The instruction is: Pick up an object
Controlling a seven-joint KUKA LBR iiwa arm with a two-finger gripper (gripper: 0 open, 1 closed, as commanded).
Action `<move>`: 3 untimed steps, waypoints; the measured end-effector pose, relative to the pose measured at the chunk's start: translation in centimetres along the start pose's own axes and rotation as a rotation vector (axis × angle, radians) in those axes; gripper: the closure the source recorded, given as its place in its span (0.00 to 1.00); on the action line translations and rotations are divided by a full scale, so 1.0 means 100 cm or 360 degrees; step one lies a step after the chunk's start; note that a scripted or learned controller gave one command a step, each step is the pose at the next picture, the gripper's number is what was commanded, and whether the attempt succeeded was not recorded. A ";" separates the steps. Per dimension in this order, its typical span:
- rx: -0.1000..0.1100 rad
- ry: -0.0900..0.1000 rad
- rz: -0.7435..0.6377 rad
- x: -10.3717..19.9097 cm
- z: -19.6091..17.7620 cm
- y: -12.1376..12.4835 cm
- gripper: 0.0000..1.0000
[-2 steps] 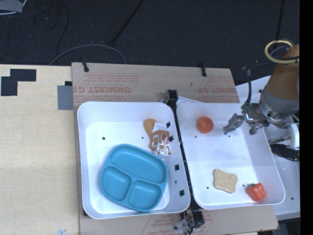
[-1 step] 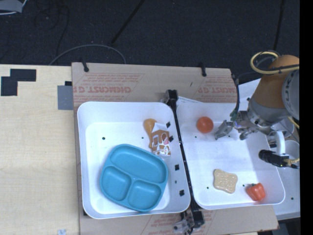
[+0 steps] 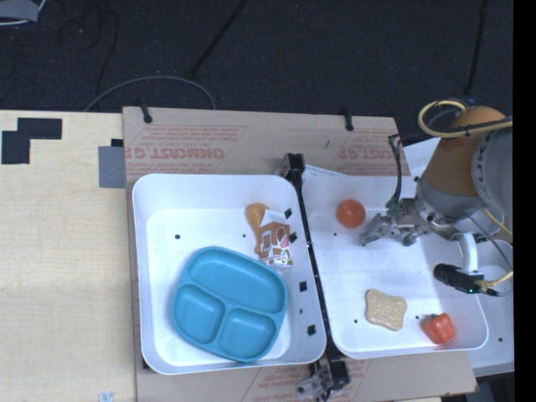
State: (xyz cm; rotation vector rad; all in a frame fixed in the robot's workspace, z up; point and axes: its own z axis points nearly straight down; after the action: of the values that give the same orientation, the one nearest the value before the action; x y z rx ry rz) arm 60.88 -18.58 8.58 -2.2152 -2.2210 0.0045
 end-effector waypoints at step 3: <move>-0.0013 -0.0004 0.0000 0.005 -0.128 -0.002 1.00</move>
State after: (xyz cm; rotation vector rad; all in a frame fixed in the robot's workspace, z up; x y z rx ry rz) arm 60.77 -18.07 21.38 -2.2205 -2.2265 -0.0020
